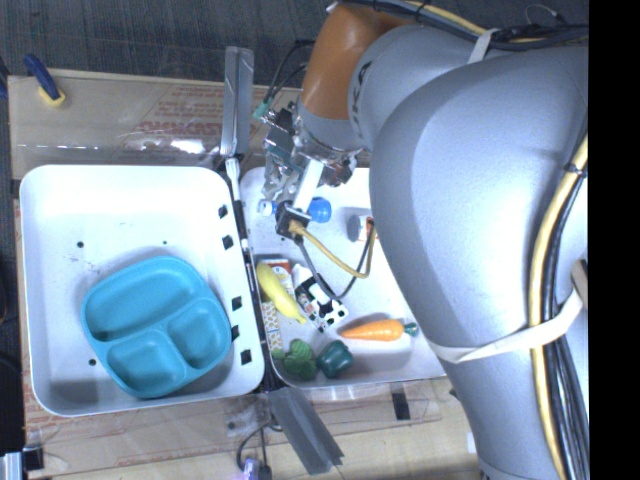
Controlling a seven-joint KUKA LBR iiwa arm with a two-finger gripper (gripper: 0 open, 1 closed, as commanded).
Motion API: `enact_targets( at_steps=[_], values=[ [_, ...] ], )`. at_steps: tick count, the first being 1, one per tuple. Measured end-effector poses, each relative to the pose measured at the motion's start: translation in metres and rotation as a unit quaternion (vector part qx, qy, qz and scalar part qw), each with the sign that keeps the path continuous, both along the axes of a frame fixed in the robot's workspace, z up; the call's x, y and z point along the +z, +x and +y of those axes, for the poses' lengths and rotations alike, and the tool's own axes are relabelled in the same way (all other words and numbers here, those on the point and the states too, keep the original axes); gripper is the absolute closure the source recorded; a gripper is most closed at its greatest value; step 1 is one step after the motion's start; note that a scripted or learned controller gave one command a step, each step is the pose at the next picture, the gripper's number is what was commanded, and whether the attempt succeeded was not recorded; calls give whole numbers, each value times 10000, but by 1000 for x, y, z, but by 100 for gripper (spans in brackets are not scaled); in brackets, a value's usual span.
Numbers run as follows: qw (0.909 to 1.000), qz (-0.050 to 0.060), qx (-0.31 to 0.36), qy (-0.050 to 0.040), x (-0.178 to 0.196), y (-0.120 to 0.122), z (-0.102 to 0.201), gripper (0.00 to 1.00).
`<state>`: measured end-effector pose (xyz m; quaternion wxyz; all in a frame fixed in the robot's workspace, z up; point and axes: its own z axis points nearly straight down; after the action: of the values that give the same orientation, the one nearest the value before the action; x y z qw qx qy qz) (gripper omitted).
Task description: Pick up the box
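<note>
Reaching into the right white bin [400, 368], my gripper [285, 213] hangs over its far-left part — whether the jaws are wide or narrow I cannot tell. I judge this the approach step. The small printed box [318, 303], white with dark markings, lies nearer, just beside a yellow banana [275, 288] and close to an orange carrot [375, 330]. Next calls for a short move nearward and a clean descent. Room is tight: the bin's left wall [250, 298] sits close, neighbours crowd.
</note>
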<state>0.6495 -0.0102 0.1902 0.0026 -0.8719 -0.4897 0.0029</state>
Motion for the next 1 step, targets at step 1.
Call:
enact_targets(
  at_steps=[1],
  values=[
    [10000,1,1,-1,0,0,0,0]
  ],
)
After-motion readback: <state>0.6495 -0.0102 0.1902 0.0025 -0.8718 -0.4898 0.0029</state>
